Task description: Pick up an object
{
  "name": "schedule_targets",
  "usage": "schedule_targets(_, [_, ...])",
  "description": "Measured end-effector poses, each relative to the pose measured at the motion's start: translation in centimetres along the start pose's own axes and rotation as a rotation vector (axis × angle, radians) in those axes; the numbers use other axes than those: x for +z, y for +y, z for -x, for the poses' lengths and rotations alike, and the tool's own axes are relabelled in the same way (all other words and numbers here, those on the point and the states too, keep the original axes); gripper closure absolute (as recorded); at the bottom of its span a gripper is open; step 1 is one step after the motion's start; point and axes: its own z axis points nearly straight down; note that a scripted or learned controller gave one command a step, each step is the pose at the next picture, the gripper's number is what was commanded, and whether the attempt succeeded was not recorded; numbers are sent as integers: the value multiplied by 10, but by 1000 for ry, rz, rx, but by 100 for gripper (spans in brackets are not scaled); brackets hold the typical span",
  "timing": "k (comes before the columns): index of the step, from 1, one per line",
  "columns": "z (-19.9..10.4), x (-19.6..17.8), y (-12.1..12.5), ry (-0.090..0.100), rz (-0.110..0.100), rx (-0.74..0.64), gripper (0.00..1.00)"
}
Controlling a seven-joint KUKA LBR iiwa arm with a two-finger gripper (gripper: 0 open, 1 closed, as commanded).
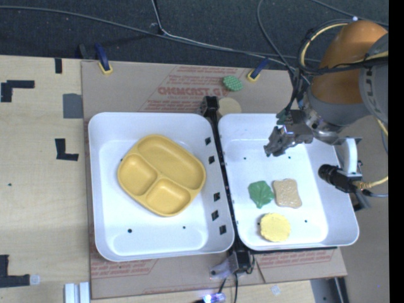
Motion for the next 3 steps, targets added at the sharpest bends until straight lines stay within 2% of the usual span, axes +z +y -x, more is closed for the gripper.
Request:
schedule_targets(2, [-109,24,-15,1,0,-2,100])
schedule_targets(3, [-159,35,-34,-1,-1,0,100])
